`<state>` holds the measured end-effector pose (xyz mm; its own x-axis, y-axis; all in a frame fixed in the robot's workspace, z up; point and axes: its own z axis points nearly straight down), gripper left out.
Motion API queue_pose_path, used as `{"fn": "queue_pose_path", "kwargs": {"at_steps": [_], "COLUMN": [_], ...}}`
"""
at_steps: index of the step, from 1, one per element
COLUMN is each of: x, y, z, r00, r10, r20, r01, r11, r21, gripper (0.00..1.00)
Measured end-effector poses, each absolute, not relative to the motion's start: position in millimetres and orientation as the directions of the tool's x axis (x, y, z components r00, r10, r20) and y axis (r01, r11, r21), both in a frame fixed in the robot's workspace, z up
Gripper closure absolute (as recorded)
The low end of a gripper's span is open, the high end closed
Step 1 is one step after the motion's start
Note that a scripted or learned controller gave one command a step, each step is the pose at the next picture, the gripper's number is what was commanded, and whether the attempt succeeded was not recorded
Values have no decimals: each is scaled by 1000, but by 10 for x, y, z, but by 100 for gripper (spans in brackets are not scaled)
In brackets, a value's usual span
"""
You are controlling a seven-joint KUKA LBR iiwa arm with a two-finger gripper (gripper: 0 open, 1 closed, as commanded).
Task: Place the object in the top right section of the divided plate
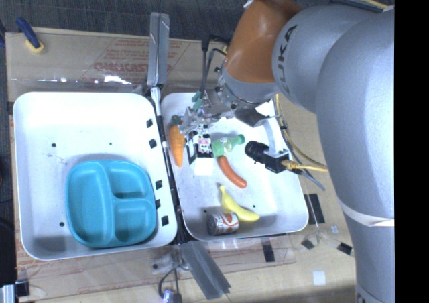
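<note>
A blue divided plate (109, 202) lies in the left bin (40, 114), toward its front. My gripper (196, 120) hangs low over the back left of the right bin (285, 194), its arm coming in from the right. Just below it lie an orange carrot (175, 145), a small black-and-white item (202, 143) and a green piece (225, 143). Nothing can be seen held by the gripper.
Further forward in the right bin lie a red-orange sausage (232, 173), a yellow banana (236, 206), a can (222, 223) on its side and a white block (203, 165). A black cable plug (265, 155) hangs at the bin's right.
</note>
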<state>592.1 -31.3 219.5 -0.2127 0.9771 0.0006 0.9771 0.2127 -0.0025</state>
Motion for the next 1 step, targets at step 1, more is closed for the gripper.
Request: {"fn": "queue_pose_path", "kwargs": {"at_steps": [1], "x": [5258], "y": [-28], "z": [1902], "r00": [-463], "r10": [886], "r20": [3], "r01": [886], "r11": [463], "r21": [-6], "gripper": [100]}}
